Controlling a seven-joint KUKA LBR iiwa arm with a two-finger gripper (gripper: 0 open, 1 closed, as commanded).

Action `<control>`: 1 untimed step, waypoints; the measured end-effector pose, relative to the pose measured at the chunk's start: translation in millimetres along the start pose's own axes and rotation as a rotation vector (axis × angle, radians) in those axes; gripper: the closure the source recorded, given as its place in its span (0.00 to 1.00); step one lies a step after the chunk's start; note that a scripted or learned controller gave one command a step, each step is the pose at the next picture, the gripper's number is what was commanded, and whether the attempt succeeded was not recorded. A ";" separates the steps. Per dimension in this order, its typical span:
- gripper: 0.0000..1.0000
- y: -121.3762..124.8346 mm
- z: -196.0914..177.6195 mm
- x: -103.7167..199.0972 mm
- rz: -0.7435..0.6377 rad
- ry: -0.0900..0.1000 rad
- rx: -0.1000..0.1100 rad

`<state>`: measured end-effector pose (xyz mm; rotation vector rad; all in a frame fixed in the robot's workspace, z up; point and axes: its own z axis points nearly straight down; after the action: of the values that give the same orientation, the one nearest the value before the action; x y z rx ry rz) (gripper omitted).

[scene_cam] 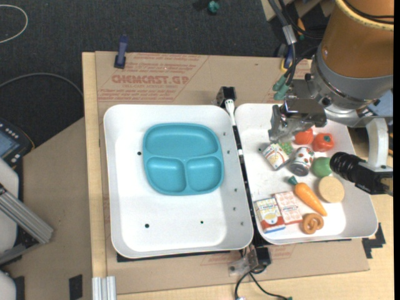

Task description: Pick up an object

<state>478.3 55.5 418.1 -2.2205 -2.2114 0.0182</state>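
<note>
Desk (150, 77): covered with a brown cardboard sheet, two white bins side by side on it.

Left bin (125, 192): holds one teal divided plate (182, 157), lying flat towards the far half.

Right bin (255, 127): holds a scatter of toy food, all resting on the bin floor.
- Small white carton (274, 155), tilted, near the bin's middle-left.
- Tin can (302, 161) just beside it, on its side.
- Red tomato (322, 141) and a smaller red piece (304, 136) further back.
- Green lime (320, 166) beside the can.
- Tan round piece (331, 189) in front of the lime.
- Orange carrot (307, 196) lying at a slant beside the tan piece.
- Two flat red-and-white packets (278, 210) side by side at the near edge.
- Brown pretzel (312, 222) next to the packets.

Arm (359, 36): enters from the right and hangs over the right bin's far half.

Claw (282, 130): low over the far-left part of that bin, just behind the small white carton and beside the smaller red piece. How far open it is cannot be told from this angle. Nothing can be seen held in it. Whether it touches the carton cannot be told either.
</note>
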 end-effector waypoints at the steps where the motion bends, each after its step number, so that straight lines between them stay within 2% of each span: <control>1: 1.00 1.1 4.7 6.9 -0.004 0.002 -0.011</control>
<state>479.3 62.3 413.4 -2.2197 -2.2204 0.0038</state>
